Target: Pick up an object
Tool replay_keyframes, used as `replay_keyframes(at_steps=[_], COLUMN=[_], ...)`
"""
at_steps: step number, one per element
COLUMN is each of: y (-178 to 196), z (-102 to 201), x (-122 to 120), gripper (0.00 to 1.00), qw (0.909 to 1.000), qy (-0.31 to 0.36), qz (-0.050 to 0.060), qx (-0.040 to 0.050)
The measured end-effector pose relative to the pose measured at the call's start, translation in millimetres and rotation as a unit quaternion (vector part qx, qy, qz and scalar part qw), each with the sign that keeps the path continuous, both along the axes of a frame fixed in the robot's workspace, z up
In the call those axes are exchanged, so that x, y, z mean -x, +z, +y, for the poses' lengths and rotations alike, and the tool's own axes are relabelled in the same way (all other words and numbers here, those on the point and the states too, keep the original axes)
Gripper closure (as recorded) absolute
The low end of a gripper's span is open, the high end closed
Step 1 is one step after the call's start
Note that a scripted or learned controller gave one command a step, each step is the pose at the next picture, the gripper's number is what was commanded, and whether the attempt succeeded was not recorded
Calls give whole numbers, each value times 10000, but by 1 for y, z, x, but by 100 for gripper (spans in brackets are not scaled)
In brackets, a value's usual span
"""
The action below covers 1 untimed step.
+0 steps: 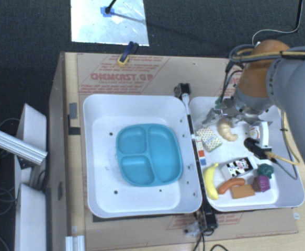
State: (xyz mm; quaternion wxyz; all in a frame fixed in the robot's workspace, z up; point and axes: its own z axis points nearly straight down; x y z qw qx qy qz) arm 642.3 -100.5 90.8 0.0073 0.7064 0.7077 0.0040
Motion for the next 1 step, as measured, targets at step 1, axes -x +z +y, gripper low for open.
replay_keyframes(at_steps=[1], y=[12], z=[2], x=[-2], gripper=[100], qw=[10000], qy=[8], qz=[-23], qx=[-18])
